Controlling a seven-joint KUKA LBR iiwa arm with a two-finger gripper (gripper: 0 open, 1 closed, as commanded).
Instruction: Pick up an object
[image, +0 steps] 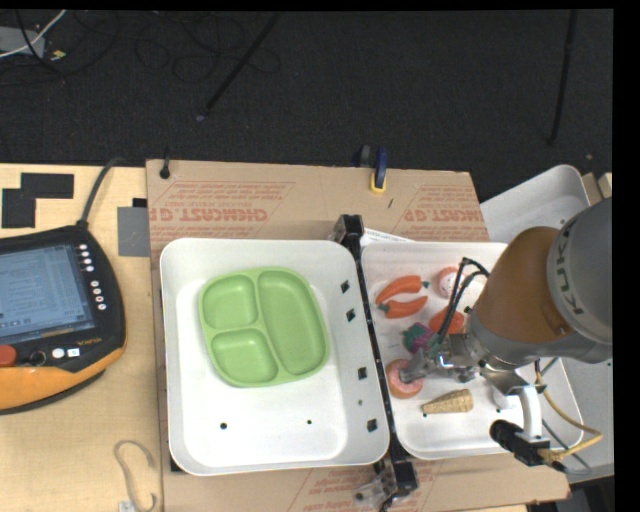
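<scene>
Reaching into the right-hand bin.
I had the gripper low beside the pink ring; whether it held anything, I couldn't tell; next, a lift.

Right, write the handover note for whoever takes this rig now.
Gripper: down low in the right bin, among the toys; fingers hidden by the wrist, no grasp visible.
Right bin: orange carrot-like toy at the back, pink ring-shaped toy beside the gripper, ice-cream cone toward the front.
Left bin: green divided plate.
Done: arm has reached the toys.
Left: confirm a grasp and lift.
</scene>
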